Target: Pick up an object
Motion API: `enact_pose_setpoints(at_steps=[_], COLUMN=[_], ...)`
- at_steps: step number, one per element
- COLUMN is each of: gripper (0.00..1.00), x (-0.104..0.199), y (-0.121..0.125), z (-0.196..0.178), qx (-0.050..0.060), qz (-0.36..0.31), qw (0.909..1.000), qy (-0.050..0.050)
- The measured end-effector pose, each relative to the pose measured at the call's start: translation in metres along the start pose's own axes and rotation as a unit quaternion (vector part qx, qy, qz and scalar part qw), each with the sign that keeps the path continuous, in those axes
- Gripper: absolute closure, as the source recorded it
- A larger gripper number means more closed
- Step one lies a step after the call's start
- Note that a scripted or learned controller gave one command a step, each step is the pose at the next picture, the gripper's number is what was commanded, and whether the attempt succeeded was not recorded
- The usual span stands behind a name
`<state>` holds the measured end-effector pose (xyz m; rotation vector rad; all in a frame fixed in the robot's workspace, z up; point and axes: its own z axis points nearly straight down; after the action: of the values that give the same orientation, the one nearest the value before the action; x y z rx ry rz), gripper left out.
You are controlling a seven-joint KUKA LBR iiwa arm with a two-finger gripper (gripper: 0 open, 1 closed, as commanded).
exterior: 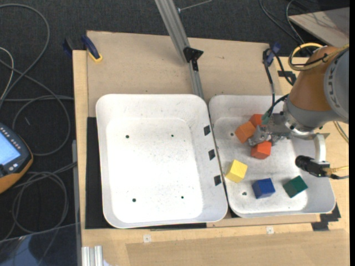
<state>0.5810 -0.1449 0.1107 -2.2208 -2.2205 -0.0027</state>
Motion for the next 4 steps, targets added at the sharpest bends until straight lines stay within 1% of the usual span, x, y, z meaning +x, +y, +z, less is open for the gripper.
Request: enact_pose_setpoints(at_steps=[1, 2, 3, 4], gripper=[1.0, 1.0, 1.0, 1.0], x=[0.008, 0.008, 0.059, 0.117], y=[-0.001, 0.001, 0.002, 0.023], z=[-0.061, -0.115, -0.118, -0.115], qx=[-0.003, -0.003, 0.0, 0.0], qz=[-0.001, -0.001, -0.003, -0.004], qw=[1.0, 1.0, 1.0, 1.0], qy=[-0.002, -0.002, 0.0, 0.0])
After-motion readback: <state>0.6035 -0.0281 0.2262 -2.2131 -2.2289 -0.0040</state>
